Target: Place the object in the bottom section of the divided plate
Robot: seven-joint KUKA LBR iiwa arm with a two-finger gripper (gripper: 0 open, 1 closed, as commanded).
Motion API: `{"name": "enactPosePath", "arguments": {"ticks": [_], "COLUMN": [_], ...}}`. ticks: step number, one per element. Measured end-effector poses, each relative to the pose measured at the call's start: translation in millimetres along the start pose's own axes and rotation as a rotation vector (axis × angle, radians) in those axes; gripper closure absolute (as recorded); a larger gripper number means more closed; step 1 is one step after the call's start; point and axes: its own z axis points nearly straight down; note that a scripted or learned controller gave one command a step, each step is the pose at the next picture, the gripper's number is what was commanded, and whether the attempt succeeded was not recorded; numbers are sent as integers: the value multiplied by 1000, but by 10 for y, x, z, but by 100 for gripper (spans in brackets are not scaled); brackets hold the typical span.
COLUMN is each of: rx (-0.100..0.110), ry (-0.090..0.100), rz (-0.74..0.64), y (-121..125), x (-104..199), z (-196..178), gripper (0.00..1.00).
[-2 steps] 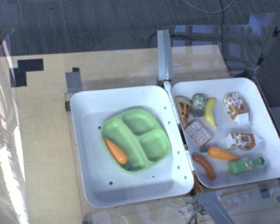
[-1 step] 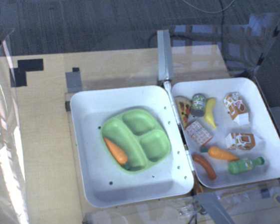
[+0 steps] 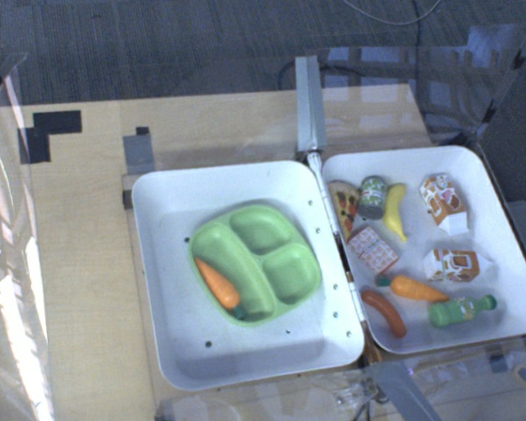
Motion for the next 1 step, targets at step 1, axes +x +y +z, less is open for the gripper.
{"name": "enactPosePath", "arguments": {"ticks": [1], "rx": [0], "ry": [0], "rz": [0], "y": [0], "x": [0], "z": [0], "gripper": [0]}}
